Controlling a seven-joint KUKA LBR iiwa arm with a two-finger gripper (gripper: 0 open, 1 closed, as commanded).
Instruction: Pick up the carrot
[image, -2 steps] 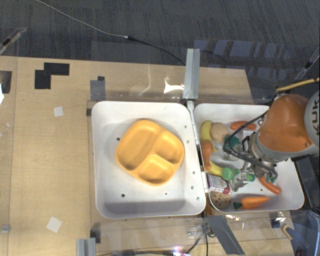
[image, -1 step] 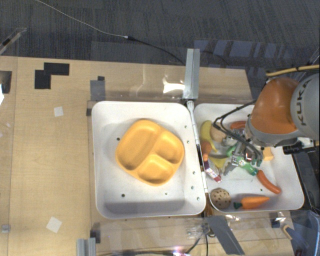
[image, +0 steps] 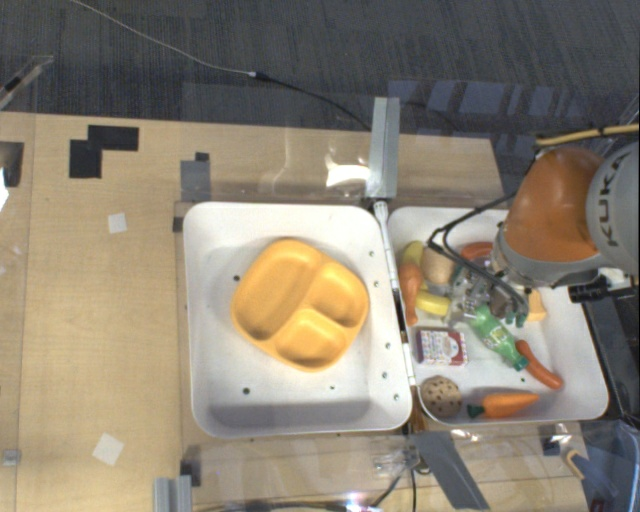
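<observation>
You've got two white bins: left bin holds a yellow-orange divided plate. Right bin has an orange carrot with a green stub, a second orange-red carrot, a green bottle, a red-and-white packet, and a brown speckled cookie. Arm is grey with an orange band. Bench is light wood colour.

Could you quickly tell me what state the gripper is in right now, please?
Gripper: low over the right bin, among the toy food; whether it is open or closed cannot be told. The carrot lies apart from it, near the front edge.
</observation>
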